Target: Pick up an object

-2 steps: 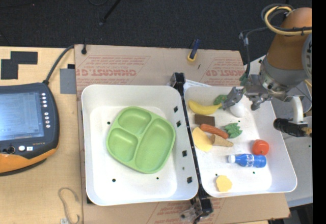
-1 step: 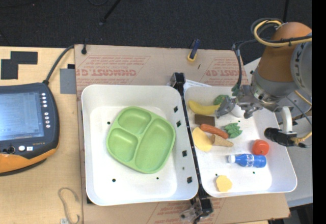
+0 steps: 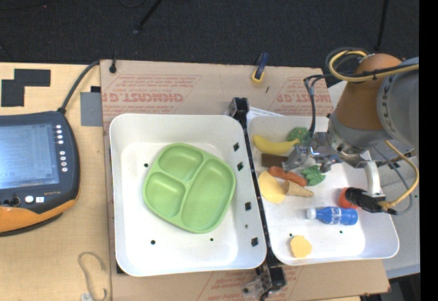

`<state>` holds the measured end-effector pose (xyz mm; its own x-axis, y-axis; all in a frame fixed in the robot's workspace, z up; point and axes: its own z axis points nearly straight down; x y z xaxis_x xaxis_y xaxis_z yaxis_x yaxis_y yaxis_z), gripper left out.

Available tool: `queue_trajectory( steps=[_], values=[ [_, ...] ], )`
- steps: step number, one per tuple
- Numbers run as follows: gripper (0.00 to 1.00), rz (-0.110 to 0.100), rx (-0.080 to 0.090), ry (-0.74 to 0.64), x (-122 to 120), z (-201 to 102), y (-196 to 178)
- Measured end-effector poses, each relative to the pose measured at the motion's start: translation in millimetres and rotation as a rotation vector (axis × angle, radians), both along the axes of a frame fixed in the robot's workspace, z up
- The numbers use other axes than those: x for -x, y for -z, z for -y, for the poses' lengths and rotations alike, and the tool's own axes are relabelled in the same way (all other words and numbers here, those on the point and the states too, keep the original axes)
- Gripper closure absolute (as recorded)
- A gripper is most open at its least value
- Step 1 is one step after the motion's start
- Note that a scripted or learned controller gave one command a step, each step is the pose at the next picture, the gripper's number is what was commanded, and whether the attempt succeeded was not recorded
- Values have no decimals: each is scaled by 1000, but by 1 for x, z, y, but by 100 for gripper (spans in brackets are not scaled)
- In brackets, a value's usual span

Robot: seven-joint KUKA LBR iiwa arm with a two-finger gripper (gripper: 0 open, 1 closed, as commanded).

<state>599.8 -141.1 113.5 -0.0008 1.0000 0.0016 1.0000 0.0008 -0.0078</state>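
Banana [image 3: 274, 146]: lay yellow and lengthwise in the far left part of the right bin [image 3: 383, 246], just left of the gripper.
Green leafy piece [image 3: 298, 134]: sat just beyond the banana's right end, close beside the gripper.
Second green piece [image 3: 314, 175]: lay just on the near side of the gripper; touching or apart could not be told.
Red-orange carrot-like piece [image 3: 286, 175]: lay slanted below the banana, between it and the yellow wedge.
Yellow wedge [image 3: 269, 189]: rested near the bin's left wall, touching or nearly touching a tan cone [image 3: 299, 189] on its right.
Blue bottle [image 3: 335, 215]: lay on its side with a white cap pointing left, nearer the front, apart from the cluster.
Small yellow piece [image 3: 300, 246]: sat alone near the front rim.
Gripper [image 3: 309, 154]: hung low over the cluster, between the banana and the green pieces; whether spread or pressed together could not be told, and nothing was seen pinched in it.
Arm [image 3: 369, 105]: reached in from the right, orange band above grey wrist, over the bin's far right corner.
Left bin [image 3: 120, 224]: held one green divided plate [image 3: 190, 187], three compartments, set at a slant near the middle.
Cardboard sheet [image 3: 171, 94]: lay under both bins, printed in red.
Blue and yellow clamp [image 3: 260, 68]: gripped the sheet's far edge.
Touchscreen pendant [image 3: 34, 156]: rested on the bench, well left of the bins, screen lit.
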Motion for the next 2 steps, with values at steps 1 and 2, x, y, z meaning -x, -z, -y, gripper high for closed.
queue_trajectory(
  steps=[1,2],
  values=[
    [0,24,5,1,-6,-1,18],
    [100,27,8,4,-7,1,6]
  ],
)
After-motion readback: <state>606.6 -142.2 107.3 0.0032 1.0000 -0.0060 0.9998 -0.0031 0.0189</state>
